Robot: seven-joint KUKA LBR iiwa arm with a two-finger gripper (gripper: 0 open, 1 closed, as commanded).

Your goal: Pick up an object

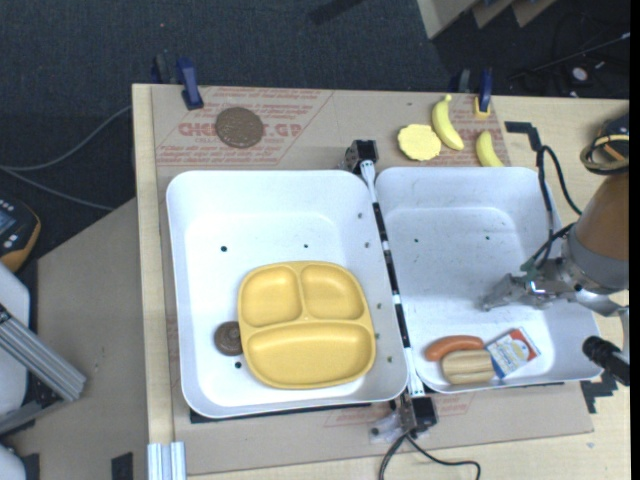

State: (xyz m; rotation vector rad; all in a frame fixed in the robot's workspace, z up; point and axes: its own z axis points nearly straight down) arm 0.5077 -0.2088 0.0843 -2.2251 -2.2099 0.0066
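Note:
In the right bin, a toy hot dog lies near the front edge. A small white, orange and blue packet lies just to its right, touching it. My gripper hangs low over the right side of this bin, a little behind the packet, and nothing shows in it. The left bin holds a yellow divided plate with a brown disc at its left edge.
On the bench behind the bins lie a brown disc, a yellow round piece and two toy bananas. Black cables run along the right bin's far right side. Blue clamps grip the bench's back edge.

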